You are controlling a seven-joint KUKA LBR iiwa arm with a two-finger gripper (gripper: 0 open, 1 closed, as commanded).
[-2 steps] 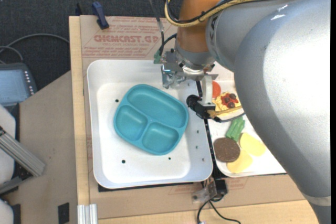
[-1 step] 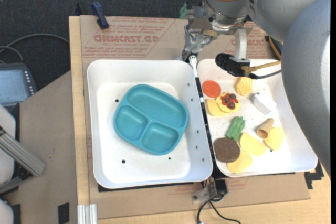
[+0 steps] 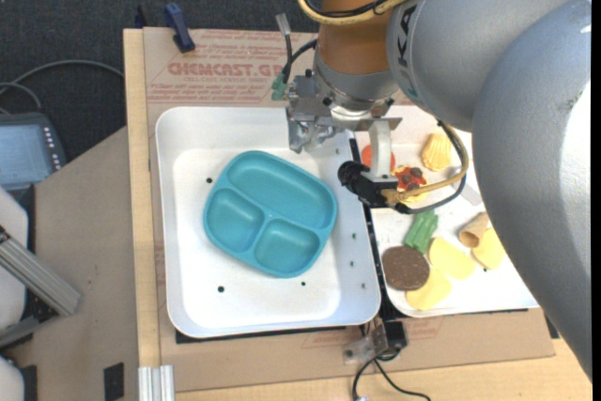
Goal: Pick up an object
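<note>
Counting one teal plate (image 3: 270, 213), two bins (image 3: 178, 230)

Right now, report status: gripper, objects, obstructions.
Gripper low over left bin's far edge, nothing seen held. Teal divided plate lies flat in left bin. Toy foods, brown disc included, in right bin. Arm overhangs right bin.

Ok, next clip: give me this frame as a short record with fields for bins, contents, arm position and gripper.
left bin: holds a teal divided plate, lying flat near its middle
right bin: holds small food-like items, among them a brown disc, a green piece, yellow pieces and a red-orange piece
arm: reaches in from the right, wrist over the far edge where the bins meet
gripper: above the left bin's far right corner, fingers unclear, nothing seen held
</note>
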